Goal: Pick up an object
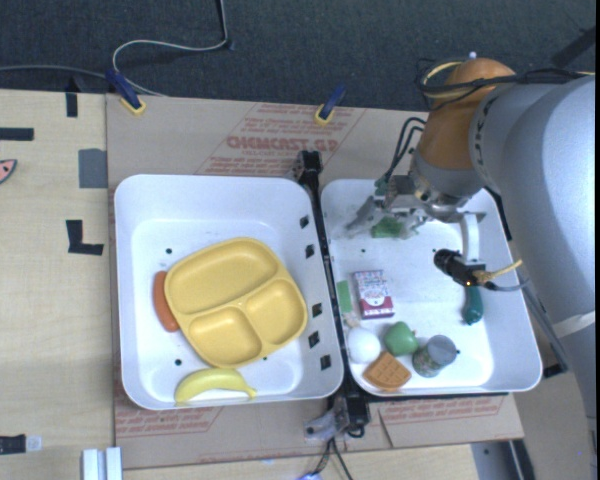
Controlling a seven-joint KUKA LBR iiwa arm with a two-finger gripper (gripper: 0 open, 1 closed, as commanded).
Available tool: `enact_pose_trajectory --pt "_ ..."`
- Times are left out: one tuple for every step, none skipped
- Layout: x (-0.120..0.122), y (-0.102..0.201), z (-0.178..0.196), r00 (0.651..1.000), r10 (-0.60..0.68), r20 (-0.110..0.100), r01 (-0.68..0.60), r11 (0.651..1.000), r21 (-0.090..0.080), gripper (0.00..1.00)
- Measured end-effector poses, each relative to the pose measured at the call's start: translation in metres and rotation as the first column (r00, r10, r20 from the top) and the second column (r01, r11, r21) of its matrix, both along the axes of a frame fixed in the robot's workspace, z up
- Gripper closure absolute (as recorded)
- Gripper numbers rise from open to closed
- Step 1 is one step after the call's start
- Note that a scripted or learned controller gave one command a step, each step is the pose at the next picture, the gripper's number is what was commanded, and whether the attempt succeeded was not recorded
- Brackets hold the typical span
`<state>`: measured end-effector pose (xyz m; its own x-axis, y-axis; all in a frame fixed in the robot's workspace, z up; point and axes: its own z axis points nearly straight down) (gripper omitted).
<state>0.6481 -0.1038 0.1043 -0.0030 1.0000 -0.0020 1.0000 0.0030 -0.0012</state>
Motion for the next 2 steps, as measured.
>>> enact_pose_trajectory --pt "-0.0002 0.0006 0.0092 1.000 0.000 -0.001 0.000 1.000 0.001 1.00" --pt "-0.0002 0.0006 0.0092 1.000 0.001 -0.001 -0.001 1.000 0.001 0.00"
